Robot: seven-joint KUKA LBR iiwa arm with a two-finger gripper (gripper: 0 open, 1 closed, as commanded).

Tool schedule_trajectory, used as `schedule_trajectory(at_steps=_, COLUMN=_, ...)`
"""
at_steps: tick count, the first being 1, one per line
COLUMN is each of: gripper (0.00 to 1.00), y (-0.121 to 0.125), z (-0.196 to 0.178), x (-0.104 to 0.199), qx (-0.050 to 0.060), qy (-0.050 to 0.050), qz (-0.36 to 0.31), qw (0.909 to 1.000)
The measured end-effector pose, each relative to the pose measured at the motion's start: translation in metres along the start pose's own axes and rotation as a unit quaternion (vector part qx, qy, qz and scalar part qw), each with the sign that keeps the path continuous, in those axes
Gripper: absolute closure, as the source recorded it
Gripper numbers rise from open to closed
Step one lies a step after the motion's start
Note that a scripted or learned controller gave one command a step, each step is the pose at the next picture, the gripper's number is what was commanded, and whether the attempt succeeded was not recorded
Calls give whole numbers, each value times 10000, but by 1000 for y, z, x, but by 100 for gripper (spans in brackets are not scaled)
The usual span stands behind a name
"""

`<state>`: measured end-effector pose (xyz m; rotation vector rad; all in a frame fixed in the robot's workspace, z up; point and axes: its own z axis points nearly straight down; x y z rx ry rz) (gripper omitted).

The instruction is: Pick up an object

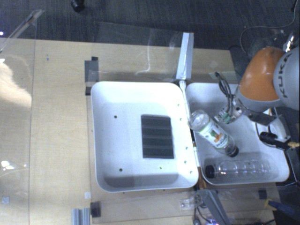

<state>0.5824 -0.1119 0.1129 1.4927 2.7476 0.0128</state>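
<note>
With the end effector (pixel 228 115) low in the right bin (pixel 206 93), its opening impossible to judge, the labelled bottle (pixel 212 131) lying tilted against the dividing wall may roll or slip aside if gripped off-centre.

Two clear plastic bottles lying in the right bin (pixel 206 93). Labelled bottle (pixel 213 132): transparent body, white label with green and orange print, dark cap; on its side, set diagonally, base toward the bin's left wall near the divider, cap pointing lower right. Plain bottle (pixel 239 168): clear, ribbed, unlabelled, dark cap at its left end; on its side, lengthwise along the bin's near wall. The two near each other, contact between them not discernible
</note>
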Motion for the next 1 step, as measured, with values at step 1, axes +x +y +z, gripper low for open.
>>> schedule_trajectory(at_steps=1, gripper=0, y=0, z=0, x=0, qx=1, qy=1, qz=1, qw=10000)
